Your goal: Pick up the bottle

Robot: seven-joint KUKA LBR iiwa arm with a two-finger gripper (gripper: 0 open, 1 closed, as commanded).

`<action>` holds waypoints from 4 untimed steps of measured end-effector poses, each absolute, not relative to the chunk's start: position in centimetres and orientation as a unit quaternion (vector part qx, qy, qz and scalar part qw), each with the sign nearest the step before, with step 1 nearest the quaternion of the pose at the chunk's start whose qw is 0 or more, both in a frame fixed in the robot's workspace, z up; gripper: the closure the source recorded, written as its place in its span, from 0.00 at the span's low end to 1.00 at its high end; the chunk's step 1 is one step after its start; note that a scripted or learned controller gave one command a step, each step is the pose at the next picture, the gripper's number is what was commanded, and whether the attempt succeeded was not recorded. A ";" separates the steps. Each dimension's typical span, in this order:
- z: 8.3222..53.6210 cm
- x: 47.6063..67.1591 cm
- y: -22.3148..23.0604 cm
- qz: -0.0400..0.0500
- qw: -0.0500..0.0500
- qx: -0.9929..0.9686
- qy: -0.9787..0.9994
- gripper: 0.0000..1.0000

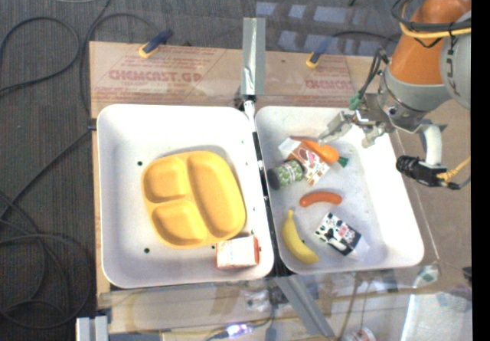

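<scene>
One small green bottle with a dark cap (285, 175) lies on its side in the right white bin (398, 217), against its left wall, touching a red-and-white carton (306, 161). Well to the bottle's upper right, the two-finger gripper (354, 129) hovers with fingers spread, holding nothing. Approach seems underway; next it must descend over the bottle. Beyond, cardboard (153, 75) reads roughly "CHEMCAST GP".

Yellow tray (195, 198), yellow banana (297, 240), black-and-white spotted carton (338, 234).
</scene>
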State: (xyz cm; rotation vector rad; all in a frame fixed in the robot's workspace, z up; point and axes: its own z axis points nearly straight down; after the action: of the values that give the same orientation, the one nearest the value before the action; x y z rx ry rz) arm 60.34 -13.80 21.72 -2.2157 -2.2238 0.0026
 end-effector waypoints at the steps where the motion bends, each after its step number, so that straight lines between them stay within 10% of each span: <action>1: 10.4 57.8 -10.2 0.001 0.001 -0.732 -0.681 0.00; 2: 18.2 51.5 0.5 0.003 0.002 -0.814 -0.581 0.00; 3: 18.2 49.5 7.2 0.003 0.002 -0.756 -0.655 0.00; 4: 18.9 49.4 7.2 0.005 0.003 -0.756 -0.655 1.00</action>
State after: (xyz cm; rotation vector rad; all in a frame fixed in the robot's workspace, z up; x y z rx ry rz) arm 49.40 7.21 18.94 -2.3692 -2.0524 0.0164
